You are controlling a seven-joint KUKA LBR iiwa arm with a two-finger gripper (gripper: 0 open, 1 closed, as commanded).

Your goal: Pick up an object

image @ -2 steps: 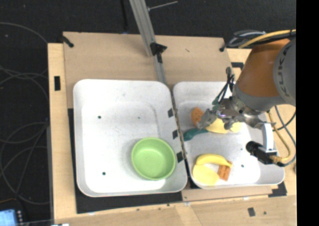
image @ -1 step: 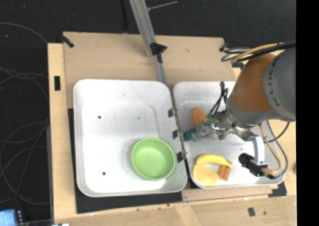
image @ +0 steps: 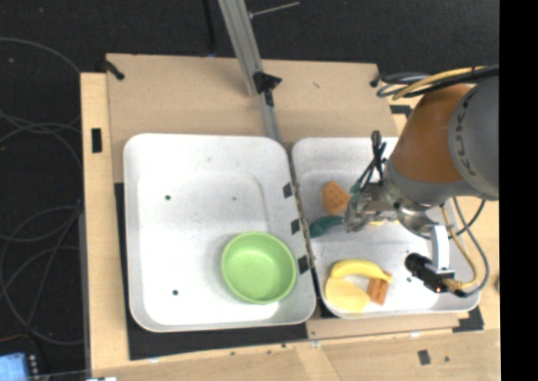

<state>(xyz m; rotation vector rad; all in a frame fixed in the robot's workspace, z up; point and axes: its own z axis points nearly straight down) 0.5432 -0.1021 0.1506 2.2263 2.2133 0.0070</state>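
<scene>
Teal object lies at the right bin's left wall, the gripper low just beside it, apparently lined up for a grab; jaw spread cannot be told, nothing visibly held; orange piece nearby.

Worktop is seen as a tan board w/ black clips at its far corners — set on dark carpet-like floor. Thin black cables are looped over the floor at left. A grey metal pole is slanted in from the top, ending btwn the bins. Light is even; shadows are soft.
</scene>
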